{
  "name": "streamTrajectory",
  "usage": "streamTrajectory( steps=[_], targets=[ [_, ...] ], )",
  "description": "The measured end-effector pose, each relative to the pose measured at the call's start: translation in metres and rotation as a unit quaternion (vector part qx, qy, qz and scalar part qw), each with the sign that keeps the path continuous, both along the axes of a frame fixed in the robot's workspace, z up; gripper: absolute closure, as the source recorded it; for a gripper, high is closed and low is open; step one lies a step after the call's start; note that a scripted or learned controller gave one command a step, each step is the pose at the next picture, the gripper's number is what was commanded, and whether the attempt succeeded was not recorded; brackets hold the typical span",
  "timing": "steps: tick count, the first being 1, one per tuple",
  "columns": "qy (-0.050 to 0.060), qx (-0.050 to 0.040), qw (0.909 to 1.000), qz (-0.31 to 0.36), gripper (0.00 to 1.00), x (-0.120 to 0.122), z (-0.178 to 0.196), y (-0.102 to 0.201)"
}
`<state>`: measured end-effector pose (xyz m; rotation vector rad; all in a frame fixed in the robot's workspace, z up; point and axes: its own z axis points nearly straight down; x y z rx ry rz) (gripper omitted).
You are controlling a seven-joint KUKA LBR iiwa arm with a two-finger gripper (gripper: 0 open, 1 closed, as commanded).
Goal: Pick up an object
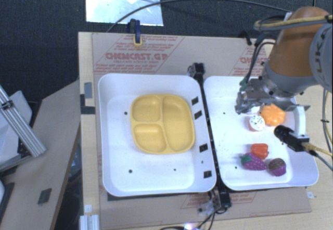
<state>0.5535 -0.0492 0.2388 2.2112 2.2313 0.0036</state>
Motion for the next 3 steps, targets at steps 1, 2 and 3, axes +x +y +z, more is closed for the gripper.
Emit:
streamTrajectory(
  steps=[1,2,3],
  targets=[
    [0.000,-0.0003,1.0000,0.000,1.00,0.013,-0.005,0.042],
    [0.000,0.0002,1.0000,0.000,1.00,0.013,-0.011,0.097],
    [-0.001,0.0006,1.0000,0.001,1.00,0.031,-0.004,0.154]
  ],
)
